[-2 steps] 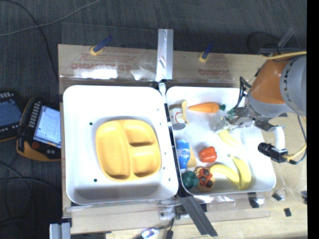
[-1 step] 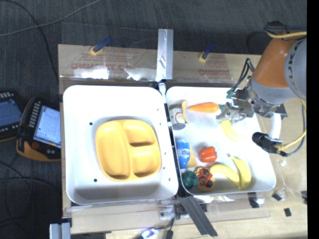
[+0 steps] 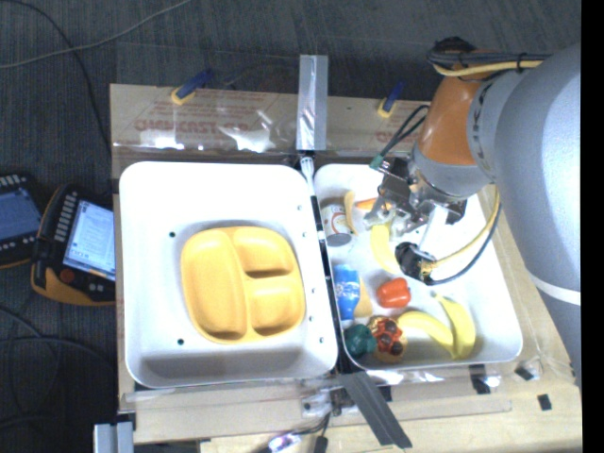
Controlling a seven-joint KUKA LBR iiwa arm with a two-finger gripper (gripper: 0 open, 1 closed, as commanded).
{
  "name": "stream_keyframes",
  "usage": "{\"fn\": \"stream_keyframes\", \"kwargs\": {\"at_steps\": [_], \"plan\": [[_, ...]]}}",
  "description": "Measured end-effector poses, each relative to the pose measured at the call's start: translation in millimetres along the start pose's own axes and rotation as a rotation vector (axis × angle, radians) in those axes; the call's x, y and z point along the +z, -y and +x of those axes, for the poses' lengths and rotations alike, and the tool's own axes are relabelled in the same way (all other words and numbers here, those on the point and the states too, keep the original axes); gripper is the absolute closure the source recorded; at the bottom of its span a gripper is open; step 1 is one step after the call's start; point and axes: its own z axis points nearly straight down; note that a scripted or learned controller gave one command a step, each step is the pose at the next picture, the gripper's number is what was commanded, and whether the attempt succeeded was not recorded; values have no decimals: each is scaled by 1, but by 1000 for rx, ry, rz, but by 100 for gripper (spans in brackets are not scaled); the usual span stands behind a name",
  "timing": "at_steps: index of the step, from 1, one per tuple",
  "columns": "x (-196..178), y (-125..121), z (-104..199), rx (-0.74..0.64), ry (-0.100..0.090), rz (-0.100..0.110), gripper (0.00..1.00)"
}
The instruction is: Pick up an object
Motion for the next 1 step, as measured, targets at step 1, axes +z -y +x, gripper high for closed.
{"fn": "stream_keyframes", "kwargs": {"at_steps": [1], "plan": [[-8,34,-13,-330,1,-1,100]]}}
